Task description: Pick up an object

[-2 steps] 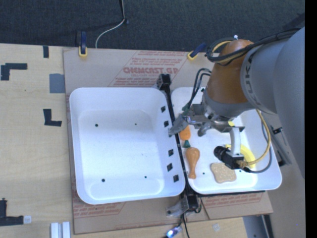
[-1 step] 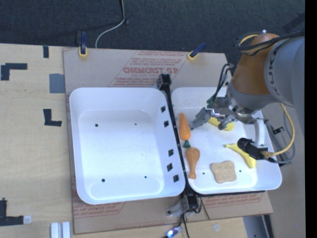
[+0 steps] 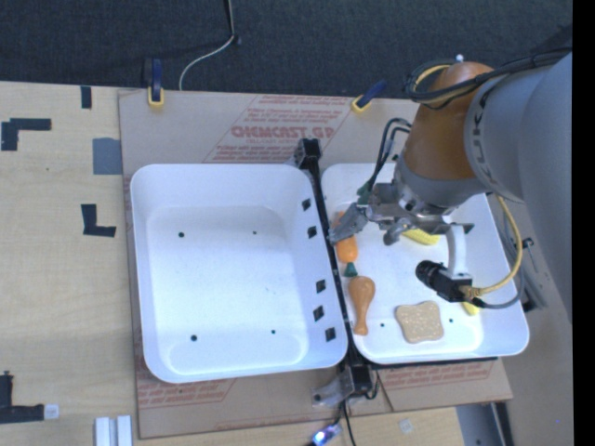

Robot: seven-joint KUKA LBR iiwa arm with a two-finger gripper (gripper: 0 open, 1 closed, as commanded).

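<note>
Right bin [image 3: 502, 342]: gripper [image 3: 358, 223] hovered at carrot [image 3: 347, 249], finger state indiscernible. Approach step; next needs descent and closure.

Pale wood bench [image 3: 56, 277] with black tape marks [image 3: 93, 221]; brown cardboard sheet [image 3: 270, 128] clamped on; dark carpet [image 3: 279, 17] behind.

The cardboard sheet [image 3: 279, 130] under the bins reads "CHEMCAST" in red.
</note>
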